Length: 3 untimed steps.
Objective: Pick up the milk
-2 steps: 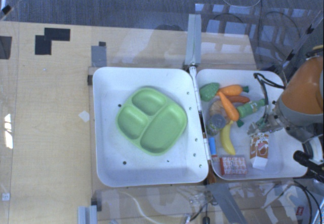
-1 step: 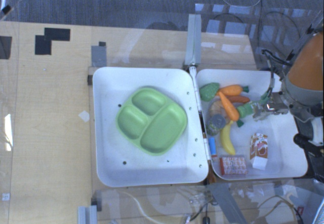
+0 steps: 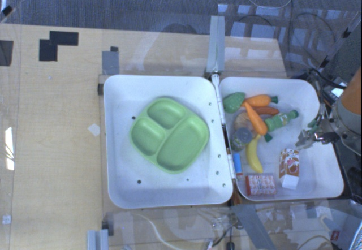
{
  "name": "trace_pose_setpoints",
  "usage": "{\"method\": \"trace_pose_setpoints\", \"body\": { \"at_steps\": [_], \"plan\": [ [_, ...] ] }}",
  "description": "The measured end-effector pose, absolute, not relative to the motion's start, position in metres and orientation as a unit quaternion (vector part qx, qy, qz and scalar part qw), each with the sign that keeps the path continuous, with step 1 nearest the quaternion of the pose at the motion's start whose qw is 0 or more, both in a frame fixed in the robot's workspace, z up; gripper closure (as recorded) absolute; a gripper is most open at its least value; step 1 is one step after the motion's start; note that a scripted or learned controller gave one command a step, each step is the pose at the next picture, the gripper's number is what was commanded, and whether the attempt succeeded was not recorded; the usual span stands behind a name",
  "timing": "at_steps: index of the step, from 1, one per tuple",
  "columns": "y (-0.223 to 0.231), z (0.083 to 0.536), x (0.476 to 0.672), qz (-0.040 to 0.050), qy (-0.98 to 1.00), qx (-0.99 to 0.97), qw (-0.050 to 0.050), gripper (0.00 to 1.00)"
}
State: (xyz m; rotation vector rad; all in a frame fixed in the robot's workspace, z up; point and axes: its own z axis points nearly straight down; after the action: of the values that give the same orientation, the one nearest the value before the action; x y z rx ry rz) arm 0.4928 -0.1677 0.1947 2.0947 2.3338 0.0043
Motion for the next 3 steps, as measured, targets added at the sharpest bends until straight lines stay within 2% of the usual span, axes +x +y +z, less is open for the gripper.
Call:
{"method": "trace_pose_setpoints", "body": {
  "at_steps": [1, 2, 3],
  "plan": [
    [-0.14, 0.193, 0.489, 0.0012, 0.843, 0.537, 0.003, 1.0],
    [-0.14, 0.205, 0.492, 0.0024, 0.844, 0.536, 0.006, 1.0],
    [-0.145, 0.198, 0.489, 0.0012, 0.881, 0.473, 0.004, 1.0]
  ]
}}
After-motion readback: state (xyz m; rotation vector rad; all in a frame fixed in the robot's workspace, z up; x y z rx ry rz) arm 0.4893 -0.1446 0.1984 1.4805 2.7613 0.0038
